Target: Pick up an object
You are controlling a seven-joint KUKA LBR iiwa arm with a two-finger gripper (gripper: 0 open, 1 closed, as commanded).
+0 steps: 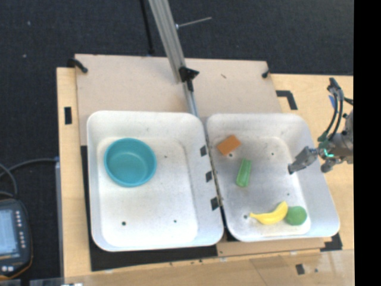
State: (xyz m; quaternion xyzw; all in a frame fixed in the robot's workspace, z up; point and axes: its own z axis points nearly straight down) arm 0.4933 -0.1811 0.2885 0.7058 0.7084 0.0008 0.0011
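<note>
- Two shallow white bins sit side by side on a pale wooden bench (149, 79), the left bin (178, 219) and the right bin (315, 219) touching along a shared middle edge.
- One teal bowl (130, 162) stands upright in the left bin, toward that bin's far left corner, well apart from everything else.
- An orange block (228, 145) lies in the right bin near its far left corner, just beside the dividing edge.
- A green block (243, 173) lies tilted a little way nearer the camera than the orange block, close to it but not touching.
- A yellow banana (269, 214) rests along the near edge of the right bin, its curve opening upward, with a green ball (296, 215) touching or almost touching its right end.
- The robot's hand (306, 158) hangs over the right rim of the right bin, well apart from the green block and above the banana in the frame; nothing is visible between its fingers, and whether they are apart or together cannot be told from this angle.
- A grey metal pole (169, 34) slants down from the top of the frame to the far end of the bins' shared edge.
- A handheld control screen (12, 234) lies on the dark floor, left of the bench.
</note>
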